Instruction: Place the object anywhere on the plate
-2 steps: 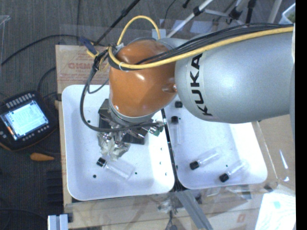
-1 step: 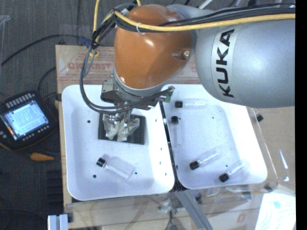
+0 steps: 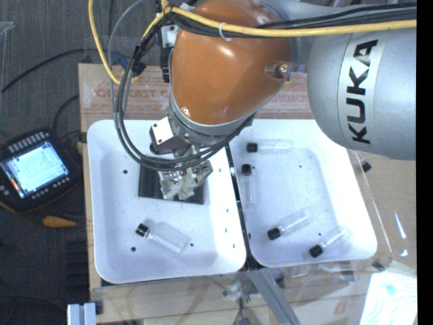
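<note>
the gripper [image 3: 181,185] hangs over the black plate [image 3: 150,181] in the left bin [image 3: 108,249], i cannot tell how wide its jaws are, and a vial [image 3: 161,236] lies at its 7 o'clock, apart.

Arm [image 3: 270,66] outstretched, wrist pointing down

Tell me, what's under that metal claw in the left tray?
A flat black plate lies under the claw. The arm covers the plate's upper part. A capped clear tube lies nearby.
</note>
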Controlling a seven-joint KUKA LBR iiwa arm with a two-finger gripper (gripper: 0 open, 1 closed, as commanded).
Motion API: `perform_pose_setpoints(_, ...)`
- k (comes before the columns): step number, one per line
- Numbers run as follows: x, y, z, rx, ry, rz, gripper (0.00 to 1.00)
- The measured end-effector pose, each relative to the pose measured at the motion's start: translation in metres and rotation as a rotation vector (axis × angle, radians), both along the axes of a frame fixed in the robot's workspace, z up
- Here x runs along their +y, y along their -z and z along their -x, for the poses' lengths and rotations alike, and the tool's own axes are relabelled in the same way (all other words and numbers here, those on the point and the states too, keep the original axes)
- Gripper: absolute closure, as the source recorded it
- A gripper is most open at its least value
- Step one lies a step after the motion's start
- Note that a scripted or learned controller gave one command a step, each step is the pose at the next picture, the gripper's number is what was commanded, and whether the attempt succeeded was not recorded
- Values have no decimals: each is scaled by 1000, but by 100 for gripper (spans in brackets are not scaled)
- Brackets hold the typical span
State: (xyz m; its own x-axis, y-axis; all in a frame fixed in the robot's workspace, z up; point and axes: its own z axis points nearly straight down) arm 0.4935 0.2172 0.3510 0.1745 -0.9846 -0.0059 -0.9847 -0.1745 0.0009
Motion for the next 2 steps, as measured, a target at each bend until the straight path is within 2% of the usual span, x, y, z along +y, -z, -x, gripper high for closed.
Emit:
perform_pose_setpoints(1, 15, -3, 9, -1, -603, -2, 100)
perform_pose_setpoints(2, -70, 33, -16, 1, -842, -2, 100)
